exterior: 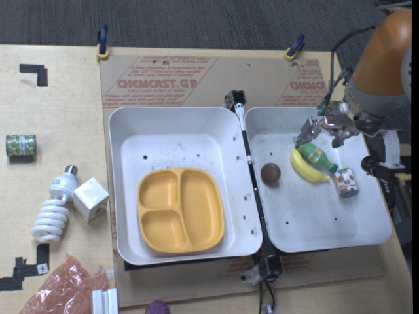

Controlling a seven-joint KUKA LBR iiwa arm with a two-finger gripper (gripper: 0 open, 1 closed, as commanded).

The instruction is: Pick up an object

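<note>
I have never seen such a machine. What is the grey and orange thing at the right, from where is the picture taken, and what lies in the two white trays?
It is a robot arm with a two-finger gripper, which hangs over the far side of the right bin. One camera, fixed above the bench, looks down at a slant. The left bin holds a yellow divided plate. The right bin holds a banana, a green bottle lying across it, a brown ball and a small can. I see nothing between the gripper's fingers, which look spread.
</note>
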